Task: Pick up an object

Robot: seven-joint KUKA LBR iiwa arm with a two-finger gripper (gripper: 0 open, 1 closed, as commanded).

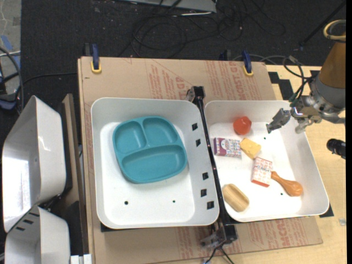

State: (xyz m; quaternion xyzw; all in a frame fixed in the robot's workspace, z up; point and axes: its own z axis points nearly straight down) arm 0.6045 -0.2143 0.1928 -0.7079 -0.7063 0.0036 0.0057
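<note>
Metal fingers (290, 121) spread, pinching nothing — above glossy white right bin (313, 164); round red ball (242, 125) nearby.

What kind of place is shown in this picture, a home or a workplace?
Most likely a robotics lab, not a home. Two white bins are fixed on a cardboard sheet held by clamps, loose cables lie on the dark floor, and toy food such as a tomato serves for practice.
</note>
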